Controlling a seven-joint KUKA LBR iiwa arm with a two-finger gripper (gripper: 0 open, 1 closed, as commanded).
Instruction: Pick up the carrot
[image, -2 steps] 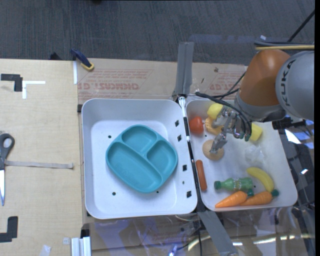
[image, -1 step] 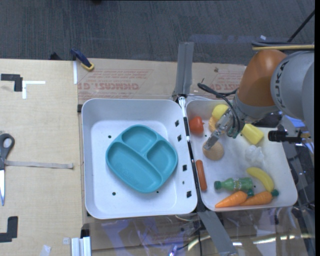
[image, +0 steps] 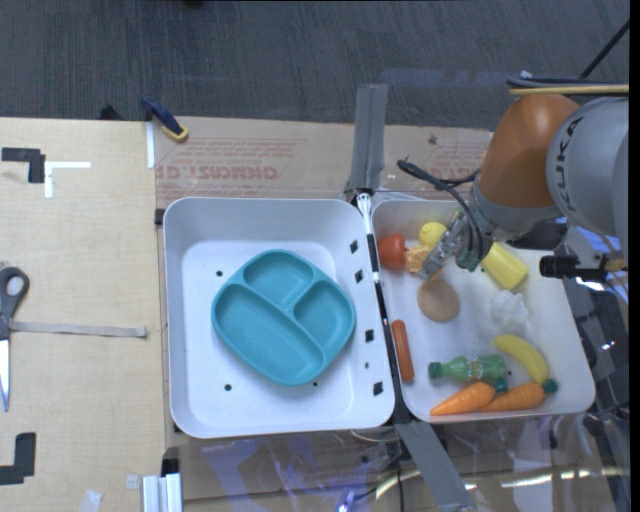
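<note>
Gripper (image: 452, 250) low in right bin (image: 563, 300), upper part, near tomato (image: 392, 249); finger state cannot tell. Carrot (image: 464, 399) lies at bin's front edge, well apart, beside green bottle (image: 468, 369)

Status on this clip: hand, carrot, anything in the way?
Hand low at the right bin's far end, near the tomato. Carrots untouched at the bin's near edge. Green bottle and banana crowd them.

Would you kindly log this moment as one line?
gripper: over right bin rear | carrot: front edge, untouched | grasp: not yet
</note>
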